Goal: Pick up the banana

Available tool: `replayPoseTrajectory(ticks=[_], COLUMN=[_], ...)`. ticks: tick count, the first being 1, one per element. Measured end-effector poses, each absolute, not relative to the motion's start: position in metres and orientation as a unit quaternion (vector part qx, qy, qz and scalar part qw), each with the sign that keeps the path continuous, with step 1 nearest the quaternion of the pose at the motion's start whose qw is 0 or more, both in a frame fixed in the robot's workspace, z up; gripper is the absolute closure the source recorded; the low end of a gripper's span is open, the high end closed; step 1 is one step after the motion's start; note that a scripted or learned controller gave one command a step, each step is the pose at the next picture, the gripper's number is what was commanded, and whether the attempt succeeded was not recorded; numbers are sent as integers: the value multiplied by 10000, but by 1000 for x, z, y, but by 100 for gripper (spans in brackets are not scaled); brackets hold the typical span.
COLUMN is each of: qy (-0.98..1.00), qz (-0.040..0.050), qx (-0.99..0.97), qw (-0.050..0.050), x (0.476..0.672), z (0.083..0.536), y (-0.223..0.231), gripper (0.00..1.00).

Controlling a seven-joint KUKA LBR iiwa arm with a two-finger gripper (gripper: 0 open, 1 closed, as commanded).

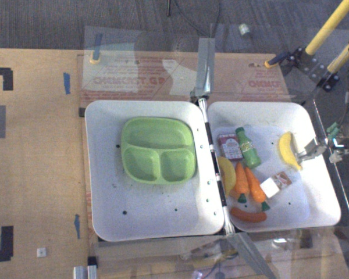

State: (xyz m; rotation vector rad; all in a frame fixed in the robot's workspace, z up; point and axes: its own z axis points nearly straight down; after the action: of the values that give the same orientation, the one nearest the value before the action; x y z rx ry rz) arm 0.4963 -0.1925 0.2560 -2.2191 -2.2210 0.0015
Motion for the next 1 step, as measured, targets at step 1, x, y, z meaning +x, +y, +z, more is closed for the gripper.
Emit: replayPoseTrajectory(ticks=[1], qy=[-7207], qz=[1], qx=[-6933], qw=[-10], x=[575], z=[213], y=[-198], gripper=[0])
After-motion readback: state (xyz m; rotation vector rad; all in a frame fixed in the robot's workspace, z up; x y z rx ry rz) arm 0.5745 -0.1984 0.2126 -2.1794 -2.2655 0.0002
